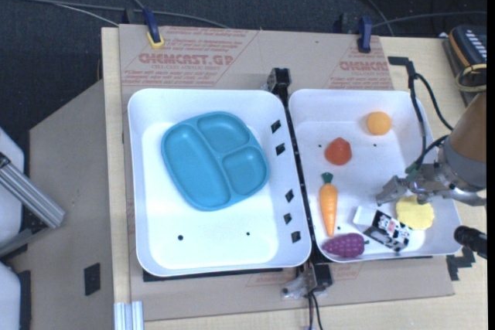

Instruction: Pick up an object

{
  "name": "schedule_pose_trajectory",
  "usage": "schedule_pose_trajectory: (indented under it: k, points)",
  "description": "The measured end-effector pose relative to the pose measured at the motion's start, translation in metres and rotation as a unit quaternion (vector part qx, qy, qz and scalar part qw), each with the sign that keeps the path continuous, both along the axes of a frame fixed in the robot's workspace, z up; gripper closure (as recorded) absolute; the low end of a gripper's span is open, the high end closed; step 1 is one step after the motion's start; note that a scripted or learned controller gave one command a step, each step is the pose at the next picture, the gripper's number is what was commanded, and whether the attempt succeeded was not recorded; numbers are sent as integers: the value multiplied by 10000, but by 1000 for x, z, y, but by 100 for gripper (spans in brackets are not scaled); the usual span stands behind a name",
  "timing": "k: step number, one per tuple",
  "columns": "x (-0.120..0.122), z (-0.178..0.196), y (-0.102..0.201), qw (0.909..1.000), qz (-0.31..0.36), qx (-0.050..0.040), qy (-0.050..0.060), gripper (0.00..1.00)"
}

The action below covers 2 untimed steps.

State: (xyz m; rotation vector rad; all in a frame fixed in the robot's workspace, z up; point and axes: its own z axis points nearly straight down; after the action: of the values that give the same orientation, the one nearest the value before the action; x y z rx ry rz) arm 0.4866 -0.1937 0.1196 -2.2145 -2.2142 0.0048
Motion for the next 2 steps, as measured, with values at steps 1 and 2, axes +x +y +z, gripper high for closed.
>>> schedule_pose_trajectory:
  k: [1,2]
  points:
    - [0,-38,0,10000,-3,-7,-21,0]
    - [1,-28,0,10000,-2,-2,-21,100]
